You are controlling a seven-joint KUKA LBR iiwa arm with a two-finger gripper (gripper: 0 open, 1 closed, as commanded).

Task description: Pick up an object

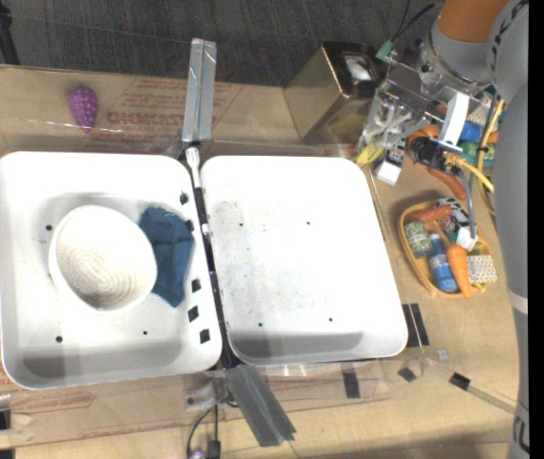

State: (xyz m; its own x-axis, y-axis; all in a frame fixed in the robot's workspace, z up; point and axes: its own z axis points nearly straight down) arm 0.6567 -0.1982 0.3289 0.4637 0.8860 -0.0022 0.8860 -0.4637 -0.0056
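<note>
In the left bin [23, 352] lies a white, round, woven dome-shaped object [104, 256]. A crumpled dark blue cloth [169, 251] rests against its right side. The arm's gripper [384, 130] hangs beyond the far right corner of the right bin [300, 256], over the bench and well away from both objects. Wires and a white-blue block cluster around its wrist. Nothing shows held in it.
A purple, grape-like object [83, 106] lies on the cardboard behind the left bin. A brown box [334, 89] stands behind the right bin next to the gripper. A yellow basket [413, 249] with several small items sits right of the right bin.
</note>
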